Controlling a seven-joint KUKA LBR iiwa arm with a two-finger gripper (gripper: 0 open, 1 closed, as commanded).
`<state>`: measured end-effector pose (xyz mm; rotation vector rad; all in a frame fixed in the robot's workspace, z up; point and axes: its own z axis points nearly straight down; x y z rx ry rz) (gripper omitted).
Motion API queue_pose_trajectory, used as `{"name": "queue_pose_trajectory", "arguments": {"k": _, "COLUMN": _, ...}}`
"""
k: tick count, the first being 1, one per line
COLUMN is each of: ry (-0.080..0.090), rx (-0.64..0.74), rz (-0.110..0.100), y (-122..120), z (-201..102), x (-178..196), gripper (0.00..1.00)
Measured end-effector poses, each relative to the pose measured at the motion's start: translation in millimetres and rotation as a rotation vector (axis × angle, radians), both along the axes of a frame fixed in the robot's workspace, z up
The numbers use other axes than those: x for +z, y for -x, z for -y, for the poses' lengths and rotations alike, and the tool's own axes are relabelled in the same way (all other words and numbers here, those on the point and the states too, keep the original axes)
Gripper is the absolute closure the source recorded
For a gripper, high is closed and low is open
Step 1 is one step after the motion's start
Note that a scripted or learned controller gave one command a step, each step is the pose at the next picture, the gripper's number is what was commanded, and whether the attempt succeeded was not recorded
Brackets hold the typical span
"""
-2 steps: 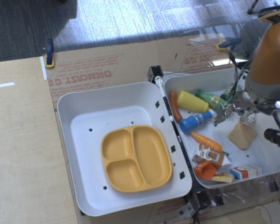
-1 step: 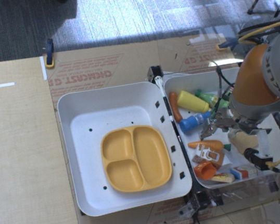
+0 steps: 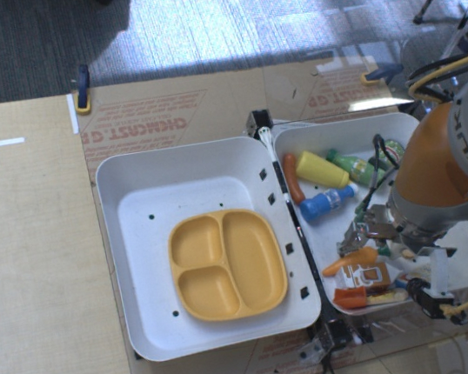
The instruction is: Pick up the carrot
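Note:
The carrot [image 3: 348,262] is a small orange piece lying slantwise near the front left of the right bin [image 3: 297,141]. My gripper [image 3: 371,230] hangs low over the bin, just above and to the right of the carrot's thick end. Whether it touches the carrot is unclear. The grey and orange arm [image 3: 442,166] hides the bin's right half.
Around the carrot lie a blue bottle [image 3: 325,204], a yellow bottle [image 3: 321,169], a green bottle [image 3: 363,166], a thin red-orange stick [image 3: 292,178], a small printed box [image 3: 364,276] and a red item [image 3: 354,297]. A yellow divided plate [image 3: 227,264] sits in the left bin [image 3: 128,242].

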<state>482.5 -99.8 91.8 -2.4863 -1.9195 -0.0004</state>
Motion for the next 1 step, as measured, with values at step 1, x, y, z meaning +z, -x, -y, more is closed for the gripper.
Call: {"name": "queue_pose_trajectory", "arguments": {"k": 1, "ry": 0.002, "rx": 0.375, "rz": 0.006, "y": 1.7, "z": -2.7, "x": 0.9, "gripper": 0.00}}
